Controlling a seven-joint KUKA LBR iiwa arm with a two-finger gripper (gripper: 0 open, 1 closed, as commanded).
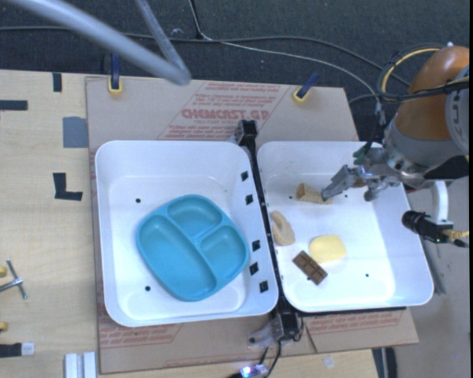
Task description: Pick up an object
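The gripper [337, 187] reaches into the right bin [402, 282], its tip just beside a tan piece [308, 192]. Whether it grips anything cannot be told; the fingers blur together.

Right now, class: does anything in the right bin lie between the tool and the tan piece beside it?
Nothing visible does. The tool sits right beside the tan piece, with bare bin floor around them.

Blue divided plate [192, 246], yellow round piece [328, 249], brown bar [309, 267].
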